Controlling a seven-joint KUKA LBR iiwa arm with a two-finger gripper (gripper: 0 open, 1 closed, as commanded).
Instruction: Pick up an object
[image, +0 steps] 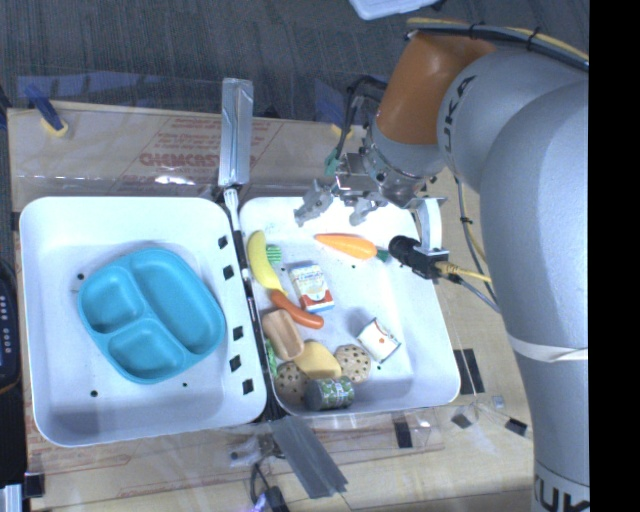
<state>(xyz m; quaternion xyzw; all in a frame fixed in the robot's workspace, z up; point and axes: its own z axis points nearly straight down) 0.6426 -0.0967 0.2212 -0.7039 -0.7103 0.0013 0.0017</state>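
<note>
My worktop (120, 140) holds two white bins side by side. The left bin (60, 230) has a big blue plate (150, 313) with three parts in it. The right bin (425, 330) is my landmark, because all the small toys sit inside it. Along its left wall I see a yellow banana (261, 260), with a little juice box (309, 285) next to it and a hot dog (298, 309) just below. In its near corner there is a piece of bread (282, 334), a cheese wedge (319, 359), two cookies (351, 362) and a small can (329, 394). A tiny milk carton (379, 341) sits more toward the middle. An orange carrot (346, 245) lies near the far wall. My gripper (335, 205) hangs over that far wall, just beside the carrot, with its fingers spread wide and nothing between them. So I have not picked up anything yet. I think the carrot is the closest thing to grab, and going down, closing and lifting are all left to do.
</note>
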